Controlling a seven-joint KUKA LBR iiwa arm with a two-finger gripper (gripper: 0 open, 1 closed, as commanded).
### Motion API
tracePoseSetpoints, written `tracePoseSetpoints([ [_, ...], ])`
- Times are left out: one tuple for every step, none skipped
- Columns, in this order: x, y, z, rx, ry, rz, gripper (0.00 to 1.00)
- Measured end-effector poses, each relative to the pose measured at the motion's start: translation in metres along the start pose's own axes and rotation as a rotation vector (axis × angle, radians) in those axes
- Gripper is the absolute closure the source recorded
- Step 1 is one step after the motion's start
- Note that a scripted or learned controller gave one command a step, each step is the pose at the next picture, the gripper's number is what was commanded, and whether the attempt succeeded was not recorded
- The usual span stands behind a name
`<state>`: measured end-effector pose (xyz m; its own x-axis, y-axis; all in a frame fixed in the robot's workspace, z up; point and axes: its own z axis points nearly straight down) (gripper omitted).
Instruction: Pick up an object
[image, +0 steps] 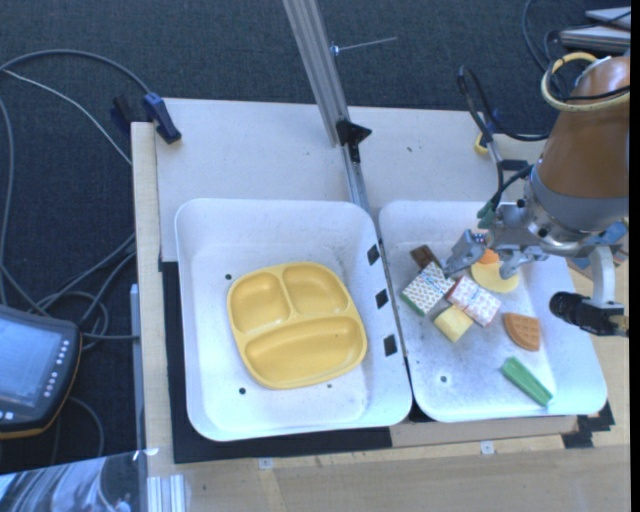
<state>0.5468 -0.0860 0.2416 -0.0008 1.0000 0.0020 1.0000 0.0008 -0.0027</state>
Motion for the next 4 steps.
tracePoseSetpoints([
  [0.0, 0.0, 0.0, -0.001, 0.0, 0.001, 0.0],
  [0.001, 0.008, 0.046, 0.004, 0.0, 0.001, 0.0],
  [0.001, 0.01, 0.089, 0.004, 0.0, 0.0, 0.0],
  [0.002, 0.01, 0.142, 0.003, -0.001, 0.001, 0.0],
])
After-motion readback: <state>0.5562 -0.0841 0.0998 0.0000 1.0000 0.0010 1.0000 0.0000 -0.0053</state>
